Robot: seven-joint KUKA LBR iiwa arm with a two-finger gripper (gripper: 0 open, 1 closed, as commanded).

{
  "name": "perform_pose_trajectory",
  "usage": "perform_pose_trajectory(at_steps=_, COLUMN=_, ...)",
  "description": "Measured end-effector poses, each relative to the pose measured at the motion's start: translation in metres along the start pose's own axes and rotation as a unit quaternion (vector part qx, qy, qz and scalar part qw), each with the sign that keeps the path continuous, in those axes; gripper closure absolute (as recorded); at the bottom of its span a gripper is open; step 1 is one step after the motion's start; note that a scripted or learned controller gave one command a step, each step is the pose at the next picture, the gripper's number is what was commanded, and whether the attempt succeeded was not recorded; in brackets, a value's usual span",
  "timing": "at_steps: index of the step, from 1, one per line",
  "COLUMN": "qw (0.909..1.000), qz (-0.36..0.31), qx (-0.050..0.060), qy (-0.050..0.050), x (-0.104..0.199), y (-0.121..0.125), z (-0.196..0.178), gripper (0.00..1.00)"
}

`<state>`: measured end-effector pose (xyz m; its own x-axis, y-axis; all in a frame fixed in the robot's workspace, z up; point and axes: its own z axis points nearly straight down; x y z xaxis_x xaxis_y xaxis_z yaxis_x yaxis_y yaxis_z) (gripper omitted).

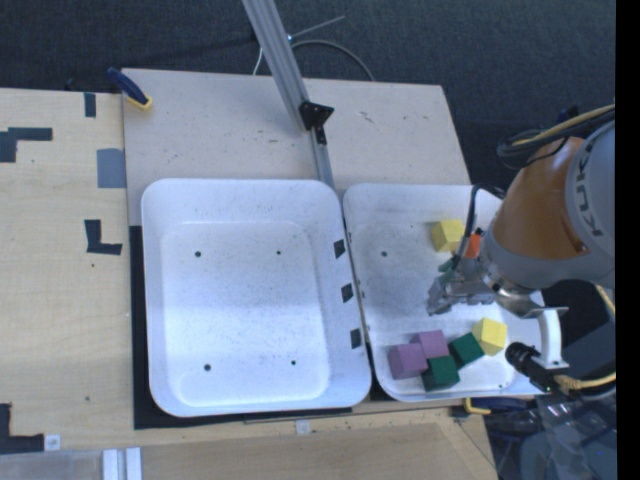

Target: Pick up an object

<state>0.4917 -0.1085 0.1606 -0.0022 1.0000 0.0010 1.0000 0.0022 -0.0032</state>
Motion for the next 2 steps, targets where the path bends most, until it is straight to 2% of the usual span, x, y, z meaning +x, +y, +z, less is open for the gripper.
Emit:
perform_pose_trajectory(at_steps=1, qw=1.0000, qz=0.003, qx=-0.003, qy=-0.003, x=-0.062, y=0.024, z=-0.036, gripper=1.00)
perform_pose_trajectory(at_steps=2, qw=1.0000, qz=0.001, qx=-0.003, qy=-0.002, x=-0.093, y=0.085, z=0.071, gripper=1.00)
